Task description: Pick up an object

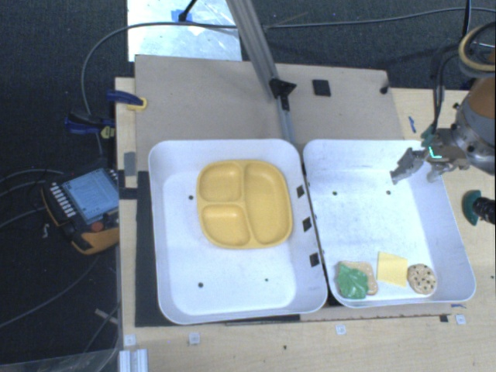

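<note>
The pincer hangs over the far right part of the right bin, its two fingers spread apart with nothing between them. Well away from it, along that bin's near edge, lie three food pieces in a row: a green-topped toast, a yellow cheese slice and a round cookie. Left of that bin, the left bin holds a yellow divided plate.
</note>
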### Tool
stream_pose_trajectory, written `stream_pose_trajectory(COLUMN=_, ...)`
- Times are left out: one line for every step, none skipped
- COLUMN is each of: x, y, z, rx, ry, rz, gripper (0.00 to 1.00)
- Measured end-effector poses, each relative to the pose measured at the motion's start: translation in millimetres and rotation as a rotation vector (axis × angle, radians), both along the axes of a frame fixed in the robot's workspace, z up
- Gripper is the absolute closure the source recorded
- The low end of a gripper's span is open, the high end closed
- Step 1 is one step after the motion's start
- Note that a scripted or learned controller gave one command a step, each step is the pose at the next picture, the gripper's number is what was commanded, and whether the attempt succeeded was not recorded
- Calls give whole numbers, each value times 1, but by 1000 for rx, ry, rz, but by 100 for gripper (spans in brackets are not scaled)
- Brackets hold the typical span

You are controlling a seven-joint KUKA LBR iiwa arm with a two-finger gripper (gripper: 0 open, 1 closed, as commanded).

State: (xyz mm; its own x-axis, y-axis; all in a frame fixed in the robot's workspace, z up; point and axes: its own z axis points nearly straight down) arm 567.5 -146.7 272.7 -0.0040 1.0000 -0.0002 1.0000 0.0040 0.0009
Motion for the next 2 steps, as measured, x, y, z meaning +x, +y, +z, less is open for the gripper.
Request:
stream_pose_trajectory(x=0, y=0, z=0, rx=0, ry=-1, rz=0, gripper=0)
stream_pose_trajectory(x=9, y=-1, z=-45, rx=0, ry=2, rz=-2, gripper=0)
